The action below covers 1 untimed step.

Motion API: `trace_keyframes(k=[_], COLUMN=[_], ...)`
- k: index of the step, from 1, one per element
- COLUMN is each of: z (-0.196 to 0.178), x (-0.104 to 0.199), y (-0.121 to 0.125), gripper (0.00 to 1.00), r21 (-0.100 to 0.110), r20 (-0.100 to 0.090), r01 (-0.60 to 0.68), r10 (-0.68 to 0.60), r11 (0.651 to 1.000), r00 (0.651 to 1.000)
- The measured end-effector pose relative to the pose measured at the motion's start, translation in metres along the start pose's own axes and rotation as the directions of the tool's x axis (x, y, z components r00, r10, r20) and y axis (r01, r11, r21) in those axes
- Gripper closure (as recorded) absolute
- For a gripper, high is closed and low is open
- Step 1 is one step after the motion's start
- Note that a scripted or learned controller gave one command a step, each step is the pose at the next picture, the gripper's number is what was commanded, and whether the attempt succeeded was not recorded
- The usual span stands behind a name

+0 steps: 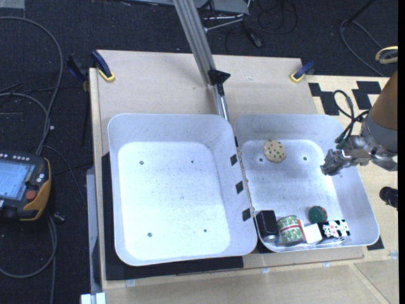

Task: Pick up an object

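I see the gripper point(330, 166) over the right-hand side of the right bin point(354, 189), near its rim. The nearest object is a round tan cookie-like disc with dark spots point(274, 150), lying on the bin floor to the gripper's left, well apart from it. The other objects sit along the bin's near edge, below the gripper: a black block point(266, 221), a green-and-white patterned can point(289, 228), a small white block point(311, 234), a dark green ball with a red patch point(317, 214), and a black-and-white patterned box point(335, 229). None of them touches the gripper.

The left bin point(171, 189) lies beside the right one, both on a pale wooden bench point(158, 84) with yellow-tipped clamps point(103, 68) at its far corners. A metal pole point(197, 33) slants up from between the bins. The floor around is dark carpet with cables, and a teach pendant point(20, 185) rests at the far left.

I cannot tell from here how the gripper is set; it is small and blurred, and I see nothing held in it.
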<state>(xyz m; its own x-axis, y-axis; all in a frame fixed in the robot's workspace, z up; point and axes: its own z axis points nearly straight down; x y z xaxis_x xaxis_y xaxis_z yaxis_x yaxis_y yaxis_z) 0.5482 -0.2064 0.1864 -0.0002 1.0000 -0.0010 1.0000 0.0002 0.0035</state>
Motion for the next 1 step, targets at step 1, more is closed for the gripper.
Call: trace_keyframes(k=[1], z=[-0.0428], x=[-0.0047], y=[0.0014], gripper=[1.0], r21=[0.0], r20=[0.0], r01=[0.0], r10=[0.0], r11=[1.0], r00=[1.0])
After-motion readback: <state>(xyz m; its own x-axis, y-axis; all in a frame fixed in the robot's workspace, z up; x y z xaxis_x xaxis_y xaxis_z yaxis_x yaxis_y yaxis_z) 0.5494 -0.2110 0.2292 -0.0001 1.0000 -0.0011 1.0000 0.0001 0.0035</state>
